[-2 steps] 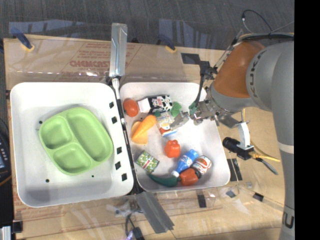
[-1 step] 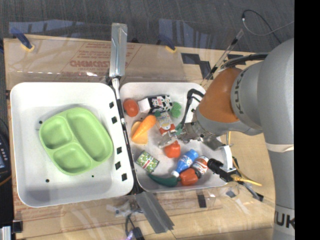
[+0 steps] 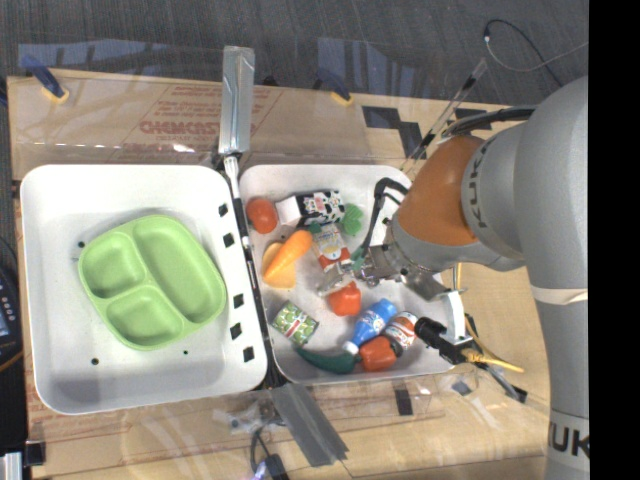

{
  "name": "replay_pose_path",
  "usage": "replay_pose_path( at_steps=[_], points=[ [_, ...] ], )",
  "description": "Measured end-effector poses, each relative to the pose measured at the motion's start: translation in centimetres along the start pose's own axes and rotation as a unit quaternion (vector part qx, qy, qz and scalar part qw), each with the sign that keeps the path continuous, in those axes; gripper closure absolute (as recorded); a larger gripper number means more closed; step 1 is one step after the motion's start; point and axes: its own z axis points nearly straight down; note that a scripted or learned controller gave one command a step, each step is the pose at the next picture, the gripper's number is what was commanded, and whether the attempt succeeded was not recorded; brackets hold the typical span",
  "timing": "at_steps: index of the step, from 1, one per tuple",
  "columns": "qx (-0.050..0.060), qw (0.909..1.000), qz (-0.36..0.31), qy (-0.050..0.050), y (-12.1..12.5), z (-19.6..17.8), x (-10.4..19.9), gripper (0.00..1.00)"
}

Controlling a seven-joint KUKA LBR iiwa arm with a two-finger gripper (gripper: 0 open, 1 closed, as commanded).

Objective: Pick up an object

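the arm (image 3: 500, 198) reaches in from the right and ends low inside the right bin (image 3: 262, 183), where the gripper (image 3: 368, 266) sits in the middle of a pile of small toys. its tip is hidden among dark wrist parts and clutter, so i cannot tell whether it is gripping anything.

nearest to it lie a small red piece (image 3: 345, 299), touching or just below the tip, and a little clear bottle with a printed label (image 3: 328, 248) just to its left. either one looks like the likely target. both seem light, hollow plastic: stiff, smooth and probably a bit slippery, so a squeeze across the narrow middle should hold better than a pinch at a rounded end. the red piece looks lumpy and could roll or pop out sideways.

around them are an orange carrot shape (image 3: 283, 256), tapered and glossy, a red ball like a tomato (image 3: 262, 215), a black and white carton (image 3: 320, 206), a green printed packet (image 3: 295, 321), a blue bottle (image 3: 372, 321), a red-brown can (image 3: 385, 346) and a dark green curved piece (image 3: 325, 360) along the near wall. they crowd each other, so neighbours may get nudged.

the left bin (image 3: 40, 268) holds a light green divided plate (image 3: 150, 280), matte, with three shallow hollows.
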Motion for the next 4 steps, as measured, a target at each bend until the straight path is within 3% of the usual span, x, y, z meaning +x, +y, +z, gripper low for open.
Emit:
replay_pose_path(
  at_steps=[1,2,3,4],
  points=[
    [0.000,1.0000,-0.003,0.000,0.1,-1.0,0.1,1.00],
    [0.000,1.0000,-0.003,0.000,0.1,-1.0,0.1,0.00],
    [0.000,0.9966,-0.083,0.001,-0.5,-0.1,0.8,0.00],
    [-0.001,0.9843,-0.177,-0.001,6.1,-0.1,0.3,0.00]
  ],
)
